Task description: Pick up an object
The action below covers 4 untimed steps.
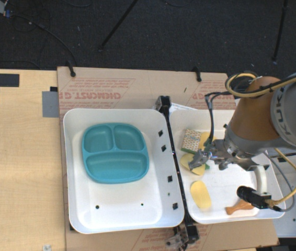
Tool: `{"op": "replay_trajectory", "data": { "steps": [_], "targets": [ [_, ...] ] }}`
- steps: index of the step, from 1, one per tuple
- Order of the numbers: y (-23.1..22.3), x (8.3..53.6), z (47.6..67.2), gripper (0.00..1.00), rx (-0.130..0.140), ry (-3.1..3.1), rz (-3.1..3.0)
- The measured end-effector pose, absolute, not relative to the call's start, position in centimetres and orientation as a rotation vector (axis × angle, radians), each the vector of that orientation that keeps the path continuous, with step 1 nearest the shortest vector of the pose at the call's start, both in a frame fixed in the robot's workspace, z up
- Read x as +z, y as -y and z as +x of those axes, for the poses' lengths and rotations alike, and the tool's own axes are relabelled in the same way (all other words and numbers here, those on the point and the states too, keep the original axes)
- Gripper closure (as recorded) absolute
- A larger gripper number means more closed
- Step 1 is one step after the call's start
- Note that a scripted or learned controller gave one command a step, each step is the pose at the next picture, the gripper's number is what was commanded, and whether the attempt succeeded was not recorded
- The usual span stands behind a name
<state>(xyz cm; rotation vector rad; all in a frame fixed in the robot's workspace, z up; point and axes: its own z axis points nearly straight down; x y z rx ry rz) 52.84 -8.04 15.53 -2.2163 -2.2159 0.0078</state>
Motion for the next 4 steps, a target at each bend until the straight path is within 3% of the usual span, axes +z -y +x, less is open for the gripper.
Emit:
{"op": "replay_trajectory", "data": {
  "steps": [1,2,4],
  "targets": [
    [8.1,9.6,51.8,0.0,0.008,2.215,-2.216],
    [8.3,10.9,51.8,1.0,0.007,2.209,-2.223],
    [8.5,21.3,51.9,1.0,0.0,2.222,-2.221]
  ]
}}
